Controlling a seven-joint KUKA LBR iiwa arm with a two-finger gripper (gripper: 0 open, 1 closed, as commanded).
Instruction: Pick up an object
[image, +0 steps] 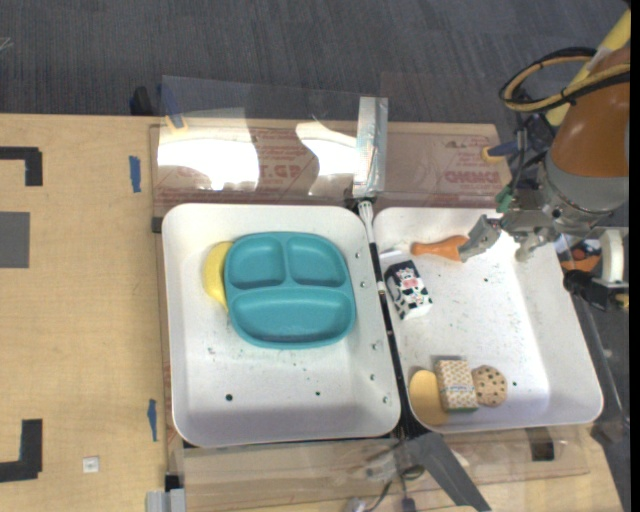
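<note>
My gripper (503, 240) hangs over the back of the right bin (530, 310), open, with nothing between its fingers. Its left finger (482, 234) is right next to the end of an orange carrot-shaped toy (438, 247) lying by the bin's back wall. A small black-and-white cow-patterned item (407, 289) lies near the bin's left wall. At the front of this bin sit a yellow disc (424, 393), a patterned block (456, 384) and a brown cookie (489, 384), all close together.
The left bin (200, 380) holds a teal divided plate (290, 288) with a yellow object (212, 272) partly under its left edge. A clear plastic screen (300, 150) stands behind the bins. Cables (545, 85) loop above the arm at the right.
</note>
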